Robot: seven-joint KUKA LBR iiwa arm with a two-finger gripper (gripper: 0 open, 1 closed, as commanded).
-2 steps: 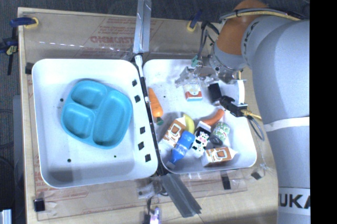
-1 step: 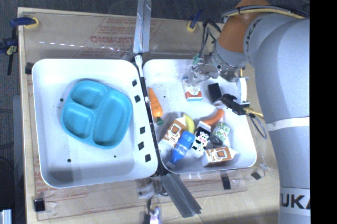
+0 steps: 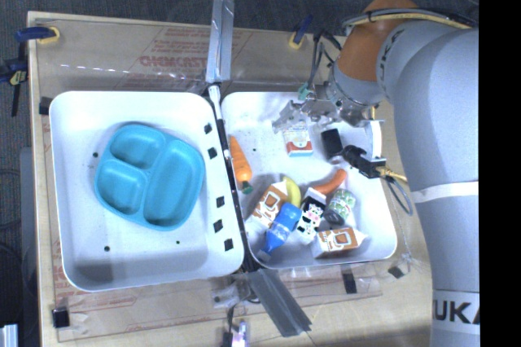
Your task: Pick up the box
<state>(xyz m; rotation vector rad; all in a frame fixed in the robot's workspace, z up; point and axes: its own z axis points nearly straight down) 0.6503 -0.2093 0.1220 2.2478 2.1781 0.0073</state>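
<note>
A small white and orange box [image 3: 299, 143] lies in the upper middle of the right bin [image 3: 383, 231]. My gripper [image 3: 295, 116] hangs just above it at the bin's far side, its tip close to the box's top edge. Whether it touches the box I cannot tell. More small cartons lie in the pile near the front: a brown and white one [image 3: 265, 207], a cow-patterned one [image 3: 309, 218] and another brown and white one [image 3: 339, 240].
The right bin also holds a carrot [image 3: 240, 162] along the left wall, a banana [image 3: 291, 191], a blue bottle [image 3: 281, 227], a red-orange sausage shape [image 3: 330, 181] and a green can [image 3: 343, 204]. A blue divided plate [image 3: 151, 174] lies in the left bin [image 3: 73, 256].
</note>
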